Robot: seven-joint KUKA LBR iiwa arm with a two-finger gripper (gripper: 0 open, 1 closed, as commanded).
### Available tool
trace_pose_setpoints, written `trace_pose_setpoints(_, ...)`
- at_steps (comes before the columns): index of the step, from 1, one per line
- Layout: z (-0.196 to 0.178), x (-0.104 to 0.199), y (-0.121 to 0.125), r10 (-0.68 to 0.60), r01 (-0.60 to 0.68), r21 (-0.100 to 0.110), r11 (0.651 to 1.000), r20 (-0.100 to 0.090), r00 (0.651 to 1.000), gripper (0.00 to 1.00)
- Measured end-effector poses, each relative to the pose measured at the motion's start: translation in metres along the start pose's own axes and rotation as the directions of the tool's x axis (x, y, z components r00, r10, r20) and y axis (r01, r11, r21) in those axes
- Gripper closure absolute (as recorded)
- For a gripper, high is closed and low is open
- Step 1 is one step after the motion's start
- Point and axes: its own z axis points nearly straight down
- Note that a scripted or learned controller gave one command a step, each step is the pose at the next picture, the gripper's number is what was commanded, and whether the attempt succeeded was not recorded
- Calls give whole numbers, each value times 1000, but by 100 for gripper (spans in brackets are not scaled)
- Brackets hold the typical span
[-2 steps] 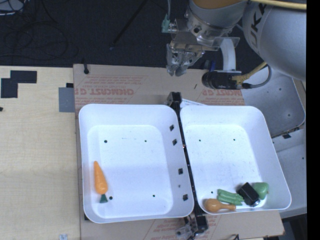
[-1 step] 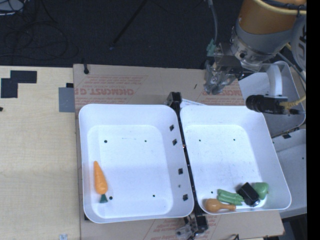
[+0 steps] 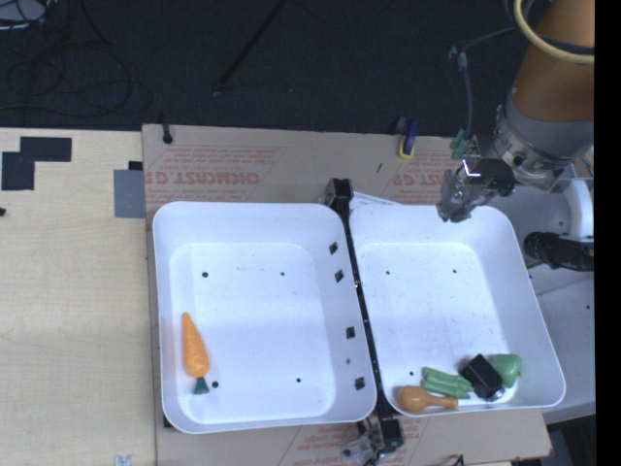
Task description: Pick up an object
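Candidates for pickup: a cluster in the near right corner of the right bin [image 3: 456, 260], namely a green pod [image 3: 446, 382], a black block [image 3: 482, 376], a green lump [image 3: 506, 365] and a yellow-orange pear shape [image 3: 423, 399], all touching or just beside one another; a lone carrot [image 3: 194, 348] lies by the left wall of the left bin [image 3: 243, 231]. My gripper [image 3: 454, 207] hangs over the far rim of the right bin, well apart from everything and carrying nothing; whether it is released or clenched I cannot tell. Step in hand, by my reckoning, is approach only: next I need to travel toward the near corner, choose one piece and come down on it cleanly, as crowding there could spoil the grip.

Orange carrot [image 3: 194, 349] lying flat, left bin's [image 3: 175, 231] front-left corner.
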Motion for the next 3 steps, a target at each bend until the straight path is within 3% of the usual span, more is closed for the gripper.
trace_pose_setpoints(1,-55,57,-29,-14,14,-11,1000,-4,1000,100)
trace_pose_setpoints(2,56,10,-10,-3,3,3,1000,0,1000,100)
trace_pose_setpoints(3,-184,31,-44,-11,11,-25,1000,-2,1000,100)
